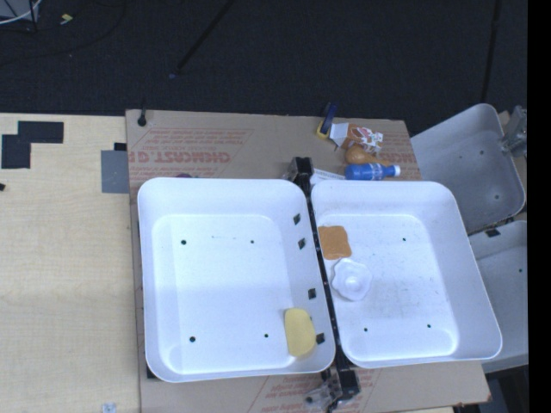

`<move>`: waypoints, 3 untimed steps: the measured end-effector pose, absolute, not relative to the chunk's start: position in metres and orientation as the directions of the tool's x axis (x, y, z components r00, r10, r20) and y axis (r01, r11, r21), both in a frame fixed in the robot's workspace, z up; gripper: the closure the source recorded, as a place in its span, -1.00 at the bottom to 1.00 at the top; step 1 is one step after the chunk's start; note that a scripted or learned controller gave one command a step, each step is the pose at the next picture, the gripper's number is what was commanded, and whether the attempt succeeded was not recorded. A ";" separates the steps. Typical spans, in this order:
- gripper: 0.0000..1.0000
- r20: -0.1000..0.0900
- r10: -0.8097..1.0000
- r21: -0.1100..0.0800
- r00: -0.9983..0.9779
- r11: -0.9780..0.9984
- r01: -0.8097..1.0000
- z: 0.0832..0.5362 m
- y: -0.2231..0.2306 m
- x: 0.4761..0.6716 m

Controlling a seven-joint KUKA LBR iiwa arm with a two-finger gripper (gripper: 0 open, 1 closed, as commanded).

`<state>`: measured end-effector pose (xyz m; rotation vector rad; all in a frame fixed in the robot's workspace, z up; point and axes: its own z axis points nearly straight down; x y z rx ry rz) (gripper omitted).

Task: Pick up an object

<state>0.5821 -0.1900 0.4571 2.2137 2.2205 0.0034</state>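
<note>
Jaw state: we cannot tell from this frame, and nothing we see sits lifted off a bin floor. Pick candidates all lie loose in the bins. In the right bin we have a flat orange-brown square near the left wall, and just in front of it, toward the camera, a white crumpled piece; the two are very close, and we can't tell if they touch. In the left bin a pale yellow lump lies in the near right corner, close against the bin's right wall. The bins sit side by side, rims meeting along a black divider strip with small clips. Both rest on a cardboard sheet with red print, reading upside down to us. On the cardboard behind the right bin is a small cluster: a blue bottle lying on its side just beside the bin rim, a brown item behind it, a red-and-white packet, and a blue-and-yellow thing at the back edge. To the left is light wooden bench top with black and grey patches. To the right are grey metal plates, tilted. A dark floor with cables runs along the top.
</note>
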 end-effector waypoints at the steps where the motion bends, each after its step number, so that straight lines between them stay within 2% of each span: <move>1: 1.00 -0.003 1.000 0.008 0.000 0.000 1.000 0.543 -0.213 0.604; 2: 1.00 0.005 1.000 -0.013 -0.004 0.004 1.000 0.436 -0.165 0.602; 3: 1.00 -0.003 1.000 0.009 -0.003 0.003 1.000 0.544 -0.182 0.609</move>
